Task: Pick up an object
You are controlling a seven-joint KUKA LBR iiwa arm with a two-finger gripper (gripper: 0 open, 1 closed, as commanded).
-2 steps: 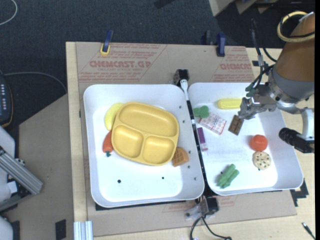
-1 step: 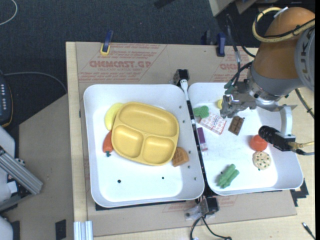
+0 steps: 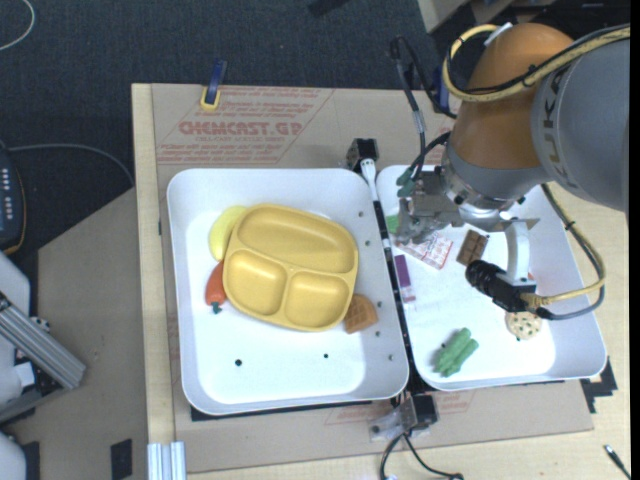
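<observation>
On the tabletop (image 3: 250,128), the left bin (image 3: 290,378) holds a yellow divided plate (image 3: 290,266). In the right bin (image 3: 560,353), the jaws (image 3: 418,220) (spread or pressed together, I cannot tell) hang just above a pink-and-white packet (image 3: 432,252), green toy (image 3: 454,352) well apart.

I see my arm (image 3: 560,98) reaching in from the right; its orange band sits above the wrist. The gripper (image 3: 418,218) points down.
</observation>
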